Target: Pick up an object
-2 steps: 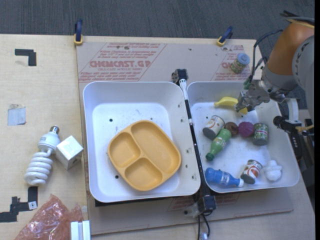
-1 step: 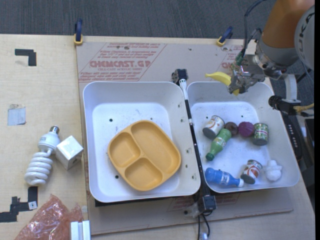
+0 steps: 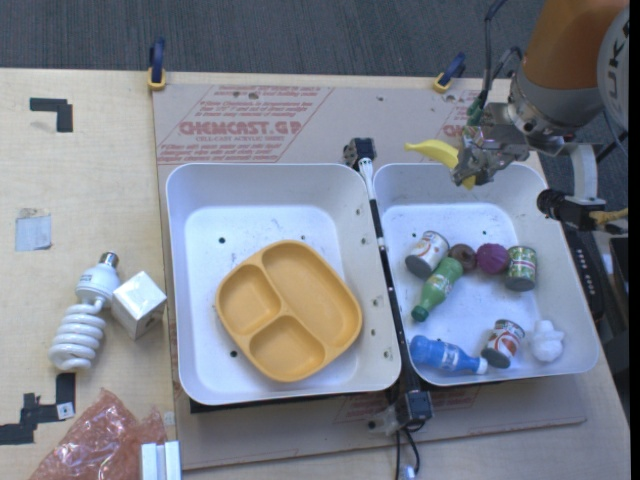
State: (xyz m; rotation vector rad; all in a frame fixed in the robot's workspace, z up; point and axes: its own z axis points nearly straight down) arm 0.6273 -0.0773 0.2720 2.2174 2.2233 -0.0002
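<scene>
At upper right, the gripper (image 3: 470,168) clenches a banana (image 3: 433,151) above the right bin (image 3: 570,363), over cans and bottles.

Open white floor fills the upper half of the right bin (image 3: 570,363), while cans, a green bottle (image 3: 436,290) and a blue bottle (image 3: 447,356) crowd its lower half. In the left bin (image 3: 185,298), a yellow divided tray (image 3: 288,310) covers the centre, leaving bare margins along its walls.
</scene>
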